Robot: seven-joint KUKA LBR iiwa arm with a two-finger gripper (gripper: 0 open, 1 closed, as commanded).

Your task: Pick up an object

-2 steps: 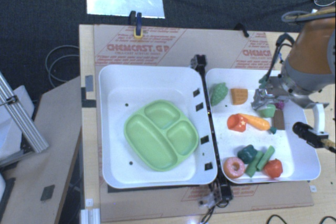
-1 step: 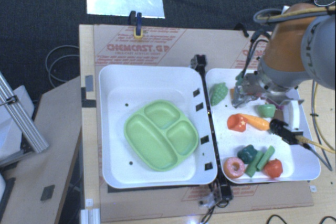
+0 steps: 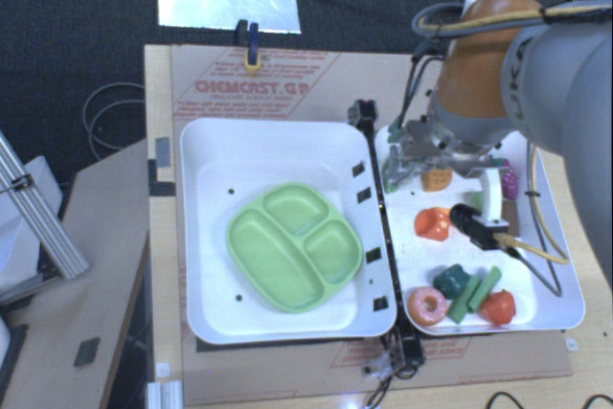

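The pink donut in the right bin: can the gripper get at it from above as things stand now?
Probably yes. The pink donut lies uncovered at the right bin's near edge, beside a dark green toy; the gripper is over the bin's far end.

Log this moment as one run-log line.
pincer: low in right bin, by orange toy | grasp: unclear | left bin: green divided plate

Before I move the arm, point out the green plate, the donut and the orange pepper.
green plate (image 3: 278, 249): camera view, on its long compartment.
donut (image 3: 427, 305): camera view, on its pink icing.
orange pepper (image 3: 432, 223): camera view, on its body.
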